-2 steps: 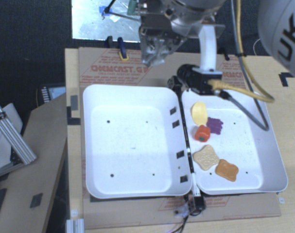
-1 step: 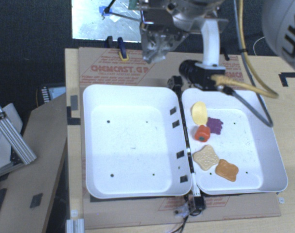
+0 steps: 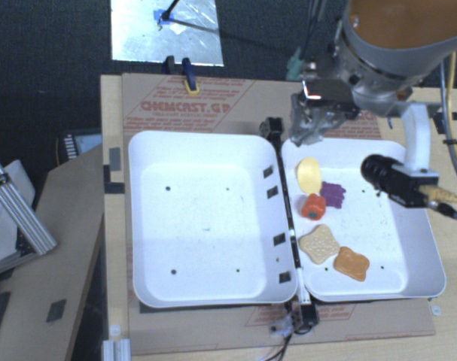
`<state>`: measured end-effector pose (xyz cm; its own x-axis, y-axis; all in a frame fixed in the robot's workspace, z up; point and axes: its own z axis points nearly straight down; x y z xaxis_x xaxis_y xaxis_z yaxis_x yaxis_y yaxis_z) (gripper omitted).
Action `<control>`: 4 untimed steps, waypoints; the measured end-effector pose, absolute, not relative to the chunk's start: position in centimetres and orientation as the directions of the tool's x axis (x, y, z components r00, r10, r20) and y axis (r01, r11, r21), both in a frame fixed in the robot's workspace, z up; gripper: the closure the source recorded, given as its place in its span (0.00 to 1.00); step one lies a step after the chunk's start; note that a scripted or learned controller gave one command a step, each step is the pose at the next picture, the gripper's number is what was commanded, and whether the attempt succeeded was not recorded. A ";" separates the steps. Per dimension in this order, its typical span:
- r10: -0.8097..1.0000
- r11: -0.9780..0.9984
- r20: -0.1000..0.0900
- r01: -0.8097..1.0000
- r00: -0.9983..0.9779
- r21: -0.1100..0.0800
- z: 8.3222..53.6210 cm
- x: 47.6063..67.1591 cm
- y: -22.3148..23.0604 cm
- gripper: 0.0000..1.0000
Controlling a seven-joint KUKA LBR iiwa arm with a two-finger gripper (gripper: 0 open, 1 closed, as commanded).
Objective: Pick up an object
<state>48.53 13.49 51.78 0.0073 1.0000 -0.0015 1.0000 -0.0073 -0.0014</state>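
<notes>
End effector [image 3: 309,130] above right bin [image 3: 416,232]: five food toys.

Your arm [image 3: 397,17] comes in from the upper right, its orange band and grey wrist bulking directly above the jaws. The gripper [image 3: 309,130] hangs below the wrist, pointing down and slightly left. A black cylindrical unit [image 3: 390,177] on a white bracket sits down and right of the jaws.

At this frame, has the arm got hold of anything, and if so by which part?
Nothing is visibly held. The gripper hangs above the right bin's far edge, apart from the yellow piece, purple piece and orange piece lying inside it.
</notes>
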 end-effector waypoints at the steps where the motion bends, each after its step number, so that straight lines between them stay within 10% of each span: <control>1: 1.000 0.006 0.002 1.000 -0.006 0.005 53.6 50.8 17.7 1.00; 2: 1.000 0.007 -0.004 1.000 -0.007 -0.012 39.3 51.5 21.6 1.00; 3: 1.000 0.005 0.008 1.000 -0.006 0.018 54.4 54.3 22.8 1.00; 4: 1.000 0.001 0.001 1.000 -0.001 0.004 53.5 58.8 23.4 1.00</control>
